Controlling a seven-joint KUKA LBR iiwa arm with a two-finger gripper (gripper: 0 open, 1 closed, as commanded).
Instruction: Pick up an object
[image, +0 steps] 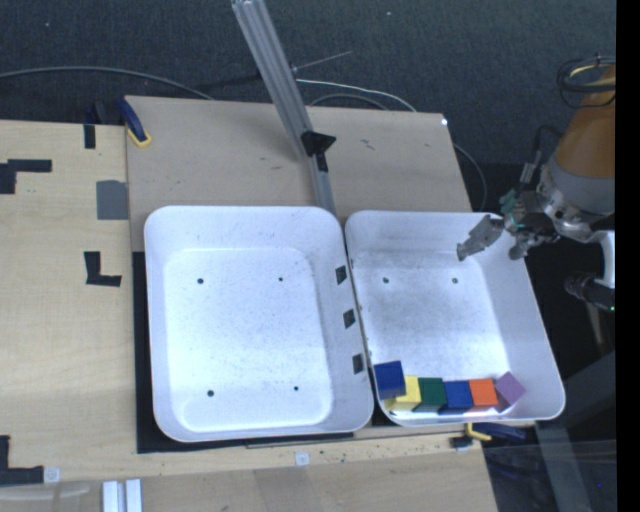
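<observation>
Down in the right bin (520, 300), along its near wall, sits a row of small blocks, and the row's long axis runs left to right, hugging that near edge. From the left: a blue block (388, 377) standing a touch higher and set slightly back, a yellow block (404, 398) tucked under and in front of it, then a green block (431, 391), another blue block (458, 394), an orange block (483, 392), and a purple block (509, 387) turned at an angle into the near-right corner. They are packed touching one another, with the bin wall right against them.

The arm (585, 160) comes in from the right, orange band up top, wrist bent toward the bin. The gripper (482, 238) hangs at the right bin's far-right rim, pointing left and slightly down, well apart from the blocks. Whether it is open or closed I cannot tell; nothing shows in it.

Plenty of bare floor between gripper and blocks. The left bin (240, 320) lies just beside, rims touching. A metal pole (285, 85) slants in from the top.
</observation>
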